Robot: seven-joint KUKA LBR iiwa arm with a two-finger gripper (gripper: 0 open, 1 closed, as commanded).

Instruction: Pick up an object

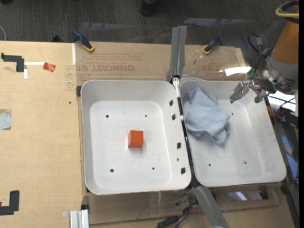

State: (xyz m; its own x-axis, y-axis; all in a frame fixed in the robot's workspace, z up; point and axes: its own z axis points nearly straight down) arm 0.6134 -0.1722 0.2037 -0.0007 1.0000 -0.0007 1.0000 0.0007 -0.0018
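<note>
The orange-red block [136, 139] sits alone on the floor of the left bin [95, 175], a little below that bin's middle, upright and flat on one face, touching nothing else. Taking this block as my landmark, the crumpled light blue cloth [205, 115] lies to its right and slightly farther back, across the divider, in the right bin [266, 170], bunched against that bin's left wall and rear half. My fingers [248, 93] hang well to the right of the block and farther back, past the cloth, over the rear right part of the right bin; they are spread apart, with nothing between them, and they are clear of the cloth. My grey wrist and the orange band [289, 44] above it rise behind them, still farther right of the block. Behind the block, beyond the rear rims of both bins, a cardboard sheet [123, 63] with printed lettering is held by two clamps [83, 41] with blue and yellow handles, and a grey metal bar [178, 51] runs back from the seam between the bins. To the block's left stretches the pale wooden counter [33, 141], carrying a small red tag [49, 67] far back and left, and black brackets [13, 61] along its left edge
</note>
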